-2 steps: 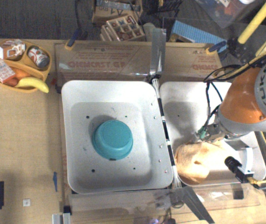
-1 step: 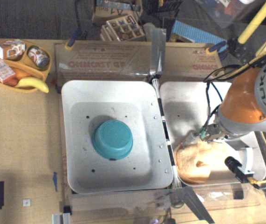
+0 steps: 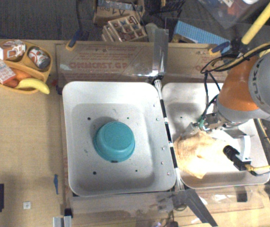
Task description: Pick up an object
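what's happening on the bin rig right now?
The grey KUKA arm with the orange band is reaching in from the right, over the right-hand shallow white bin. Its claw is low, right at the edge of a tan, crumpled cloth-like item lying in that bin; whether anything is gripped can't be told. A teal round bowl, upside down, sits untouched in the left-hand white bin. Nothing looks lifted yet.
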Available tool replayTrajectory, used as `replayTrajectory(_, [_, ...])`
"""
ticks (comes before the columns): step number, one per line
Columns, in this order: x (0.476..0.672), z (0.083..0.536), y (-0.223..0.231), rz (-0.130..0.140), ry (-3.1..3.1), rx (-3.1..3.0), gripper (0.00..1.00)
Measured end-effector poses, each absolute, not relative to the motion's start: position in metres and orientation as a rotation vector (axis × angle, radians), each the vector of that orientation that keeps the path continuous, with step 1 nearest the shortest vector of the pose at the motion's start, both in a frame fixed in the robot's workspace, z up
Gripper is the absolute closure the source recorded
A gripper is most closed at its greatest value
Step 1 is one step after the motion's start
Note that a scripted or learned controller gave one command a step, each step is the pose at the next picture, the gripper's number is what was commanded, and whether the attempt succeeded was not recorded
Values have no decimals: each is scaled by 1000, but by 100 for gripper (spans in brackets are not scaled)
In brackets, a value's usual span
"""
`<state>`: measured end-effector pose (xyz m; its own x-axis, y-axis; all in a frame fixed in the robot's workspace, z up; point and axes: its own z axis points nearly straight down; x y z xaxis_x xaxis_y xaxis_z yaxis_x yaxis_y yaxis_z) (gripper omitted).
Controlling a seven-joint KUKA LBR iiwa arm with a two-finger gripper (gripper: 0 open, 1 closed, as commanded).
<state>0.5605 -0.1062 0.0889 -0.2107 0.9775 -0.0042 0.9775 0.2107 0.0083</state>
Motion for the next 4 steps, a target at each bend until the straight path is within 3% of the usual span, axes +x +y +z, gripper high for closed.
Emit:
replayTrajectory(1, [562,100,-106,11,2436,1965,100])
replayTrajectory(2, [562,100,-106,10,2436,1965,0])
replayTrajectory(3, [585,89,-111,6,2291,2140,0])
replayTrajectory(4, [586,100,-110,11,2290,2135,100])
